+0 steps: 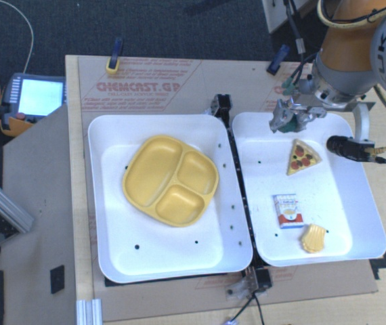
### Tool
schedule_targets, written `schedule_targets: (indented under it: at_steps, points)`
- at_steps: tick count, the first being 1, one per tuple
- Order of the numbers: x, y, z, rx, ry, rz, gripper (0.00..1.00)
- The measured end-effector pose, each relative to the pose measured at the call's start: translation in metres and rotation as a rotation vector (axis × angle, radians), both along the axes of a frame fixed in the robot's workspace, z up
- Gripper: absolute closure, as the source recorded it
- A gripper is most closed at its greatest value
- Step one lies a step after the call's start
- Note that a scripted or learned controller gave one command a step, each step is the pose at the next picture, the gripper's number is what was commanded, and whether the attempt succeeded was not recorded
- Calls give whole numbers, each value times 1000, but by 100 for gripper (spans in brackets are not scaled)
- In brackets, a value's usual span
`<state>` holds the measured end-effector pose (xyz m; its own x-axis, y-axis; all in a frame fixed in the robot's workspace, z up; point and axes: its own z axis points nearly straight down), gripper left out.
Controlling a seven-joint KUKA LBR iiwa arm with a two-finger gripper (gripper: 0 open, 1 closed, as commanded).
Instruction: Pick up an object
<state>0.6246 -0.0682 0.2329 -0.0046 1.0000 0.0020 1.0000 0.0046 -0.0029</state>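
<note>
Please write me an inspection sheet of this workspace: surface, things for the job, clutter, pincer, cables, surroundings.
Surface: brown board bearing the left bin and right bin, side by side.
Job's things: yellow divided plate in the left bin; pizza slice toy, small red-and-white carton and yellow piece in the right bin.
Clutter: blue-and-yellow clamp on the board's far edge.
Pincer: pincer over the right bin's far end, above the pizza slice toy; nothing seen held.
Cables: white cable on the floor at left.
Surroundings: handheld screen at left, dark floor.

Grey arm (382,39) with a glossy orange band — black cables looped alongside — ending in a small metallic tool (289,119).
</note>
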Motion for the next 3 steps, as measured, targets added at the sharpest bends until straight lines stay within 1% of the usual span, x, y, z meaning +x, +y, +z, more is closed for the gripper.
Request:
schedule_targets:
  at_steps: [1,2,3]
  points:
    - [-4,60,-9,0,0,1,100]
    - [-9,112,2,-1,-4,1,100]
    - [-20,155,0,0,0,1,100]
